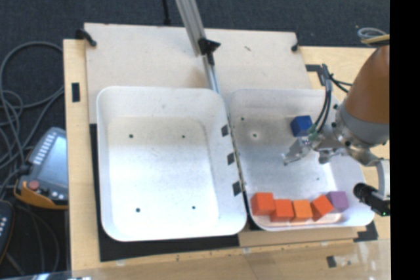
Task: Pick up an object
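In the right bin a blue cube lies toward the back. Along the bin's front wall sits a row of several orange blocks, ending in a purple block at the right. My gripper hangs over the middle of this bin, just in front of the blue cube and behind the row. It is open, and nothing shows between its fingers. The arm's orange band comes in from the right.
The left bin has a speckled white floor. A slanted metal rail rises behind the bins. Off the bench at the left lie cables and a pendant.
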{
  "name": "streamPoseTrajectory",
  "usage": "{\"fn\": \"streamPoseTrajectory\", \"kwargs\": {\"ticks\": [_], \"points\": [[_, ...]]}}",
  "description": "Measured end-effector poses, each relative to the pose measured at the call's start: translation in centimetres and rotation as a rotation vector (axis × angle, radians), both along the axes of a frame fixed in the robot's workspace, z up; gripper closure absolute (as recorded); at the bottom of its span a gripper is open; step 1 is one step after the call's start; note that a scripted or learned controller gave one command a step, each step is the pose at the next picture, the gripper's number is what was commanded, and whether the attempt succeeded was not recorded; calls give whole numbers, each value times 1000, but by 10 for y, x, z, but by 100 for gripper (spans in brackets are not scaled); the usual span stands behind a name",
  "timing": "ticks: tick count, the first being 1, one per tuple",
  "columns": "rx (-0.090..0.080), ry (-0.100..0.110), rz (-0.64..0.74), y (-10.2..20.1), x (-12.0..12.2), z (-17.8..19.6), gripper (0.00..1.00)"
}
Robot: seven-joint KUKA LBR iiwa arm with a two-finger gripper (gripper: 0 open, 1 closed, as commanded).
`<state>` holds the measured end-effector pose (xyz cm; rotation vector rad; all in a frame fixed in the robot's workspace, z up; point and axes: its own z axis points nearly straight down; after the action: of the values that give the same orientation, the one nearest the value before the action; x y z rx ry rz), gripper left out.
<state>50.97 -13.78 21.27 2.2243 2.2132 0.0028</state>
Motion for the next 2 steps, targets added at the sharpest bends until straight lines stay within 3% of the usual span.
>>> {"fn": "streamPoseTrajectory", "kwargs": {"ticks": [1, 2], "points": [[-2, 1, 6, -26, 53, -119, 0], [-3, -3, 7, -69, 111, -114, 0]]}}
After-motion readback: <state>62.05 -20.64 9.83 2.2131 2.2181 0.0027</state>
